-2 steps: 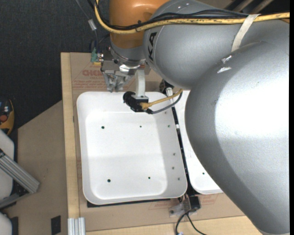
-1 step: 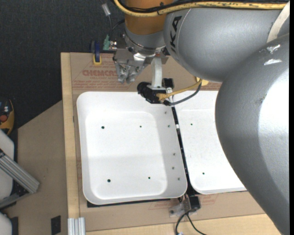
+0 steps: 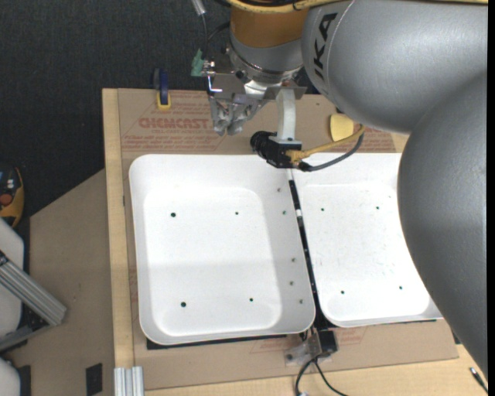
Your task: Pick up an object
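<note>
Claw [image 3: 230,117] at upper centre of frame, above the desk [image 3: 193,116] beyond the left bin [image 3: 143,232]; cannot tell its opening or any load. No pickable object discernible in either bin. Judgement: locate a target first, then descend vertically.

Brown bench [image 3: 193,116], 2 white bins [image 3: 147,255]

The grey arm [image 3: 418,116] comes in from the right and fills the upper right of the view, its thick links curving toward the top centre. An orange band [image 3: 263,23] rings it just above the wrist. Below that, the gripper [image 3: 230,117] points downward, its fingers too small and blurred to judge.
</note>
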Tool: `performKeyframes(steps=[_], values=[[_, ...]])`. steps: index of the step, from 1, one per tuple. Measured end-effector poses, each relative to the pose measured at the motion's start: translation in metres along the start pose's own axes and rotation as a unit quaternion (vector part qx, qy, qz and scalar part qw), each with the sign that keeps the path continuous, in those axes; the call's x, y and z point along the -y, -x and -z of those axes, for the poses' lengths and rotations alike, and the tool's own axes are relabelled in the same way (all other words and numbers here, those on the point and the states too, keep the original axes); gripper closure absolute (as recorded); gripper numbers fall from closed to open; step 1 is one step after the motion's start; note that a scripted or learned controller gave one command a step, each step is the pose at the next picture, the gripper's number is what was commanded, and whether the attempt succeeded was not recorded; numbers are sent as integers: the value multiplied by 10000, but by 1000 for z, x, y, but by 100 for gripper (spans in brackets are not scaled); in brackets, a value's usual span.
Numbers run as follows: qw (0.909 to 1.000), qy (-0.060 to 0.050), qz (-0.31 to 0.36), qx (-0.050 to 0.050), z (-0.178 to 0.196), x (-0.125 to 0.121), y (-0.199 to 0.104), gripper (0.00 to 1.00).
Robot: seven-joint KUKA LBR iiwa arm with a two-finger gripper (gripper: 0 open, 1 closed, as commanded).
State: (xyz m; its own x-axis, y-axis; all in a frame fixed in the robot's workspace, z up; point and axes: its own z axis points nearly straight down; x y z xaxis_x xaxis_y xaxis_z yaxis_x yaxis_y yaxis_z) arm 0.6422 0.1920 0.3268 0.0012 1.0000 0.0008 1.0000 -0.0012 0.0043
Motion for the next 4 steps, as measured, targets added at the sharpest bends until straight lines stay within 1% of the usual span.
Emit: performKeyframes(steps=[1, 2, 3, 4], values=[[10000, -56, 19, 10, -62, -8, -30, 100], [10000, -33, 14, 2, -36, 11, -33, 100], [10000, 6, -12, 1, 3, 15, 4, 100], [10000, -23, 21, 2, -82, -25, -34, 100]])
